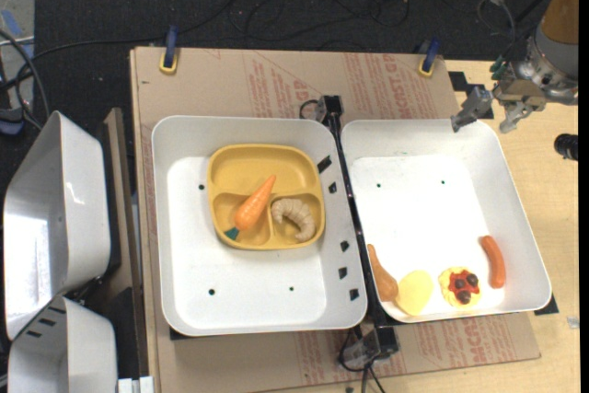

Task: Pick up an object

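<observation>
1. Cardboard sheet beneath the two bins: red printed lettering along its far strip, seen upside down and at a slant; not legible.
2. The sheet's near right strip: more red printing, running at an angle beside the right bin; characters too small and skewed to read.
3. No other text, numbers or signs legible.

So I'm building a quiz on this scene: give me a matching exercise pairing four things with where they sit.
Things:
1. carrot
2. shrimp
3. sausage
4. gripper

Places:
A. near the right bin's right wall
B. yellow plate's right compartment
C. above the right bin's far right corner
D. lying across the yellow plate's divider, towards its left side

Pairs: 1-D, 2-B, 3-A, 4-C
</observation>
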`<state>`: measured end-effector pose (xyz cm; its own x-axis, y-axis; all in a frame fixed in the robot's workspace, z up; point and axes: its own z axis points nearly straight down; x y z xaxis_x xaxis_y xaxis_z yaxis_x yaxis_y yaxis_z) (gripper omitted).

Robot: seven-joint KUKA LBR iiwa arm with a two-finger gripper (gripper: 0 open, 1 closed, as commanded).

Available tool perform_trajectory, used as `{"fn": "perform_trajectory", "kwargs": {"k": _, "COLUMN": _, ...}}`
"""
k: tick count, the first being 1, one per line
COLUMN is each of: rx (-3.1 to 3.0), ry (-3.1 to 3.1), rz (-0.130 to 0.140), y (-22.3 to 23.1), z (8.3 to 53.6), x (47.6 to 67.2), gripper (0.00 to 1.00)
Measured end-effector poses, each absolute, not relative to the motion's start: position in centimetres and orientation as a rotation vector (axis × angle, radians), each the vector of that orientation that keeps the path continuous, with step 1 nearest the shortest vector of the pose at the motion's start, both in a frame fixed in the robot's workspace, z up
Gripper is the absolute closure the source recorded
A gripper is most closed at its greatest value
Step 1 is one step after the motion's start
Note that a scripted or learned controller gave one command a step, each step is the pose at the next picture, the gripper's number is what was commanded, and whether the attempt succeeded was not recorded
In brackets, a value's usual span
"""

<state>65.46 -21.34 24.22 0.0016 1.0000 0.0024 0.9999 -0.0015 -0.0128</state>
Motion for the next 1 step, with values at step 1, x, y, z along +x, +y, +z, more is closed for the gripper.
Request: {"fn": "perform_trajectory", "kwargs": {"k": 1, "rx": -2.22, "ry": -2.224, "rz": 0.0, "y": -21.24, "z": 25.17, "x": 65.72, "gripper": 0.0}}
